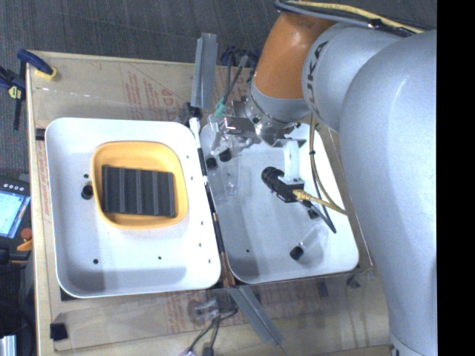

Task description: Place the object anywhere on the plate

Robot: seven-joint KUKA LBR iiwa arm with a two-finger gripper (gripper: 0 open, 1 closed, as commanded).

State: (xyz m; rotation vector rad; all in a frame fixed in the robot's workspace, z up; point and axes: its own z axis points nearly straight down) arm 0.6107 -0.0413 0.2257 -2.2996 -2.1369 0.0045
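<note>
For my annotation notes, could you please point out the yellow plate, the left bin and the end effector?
yellow plate [137,153]: camera view, its upper rim.
left bin [119,262]: camera view, bare white floor.
end effector [223,150]: camera view, between its fingertips.

A light brown wooden table [133,87] with faint red printing stands on dark grey carpeted floor [111,10]. A blue-handled clamp [35,63] grips its far left corner. Off its left edge, a small lit screen [10,212] glows blue.

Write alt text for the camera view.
A grey KUKA arm with an orange band reaches from the right over the right bin. The left bin holds a yellow plate bearing a dark ridged block.
</note>
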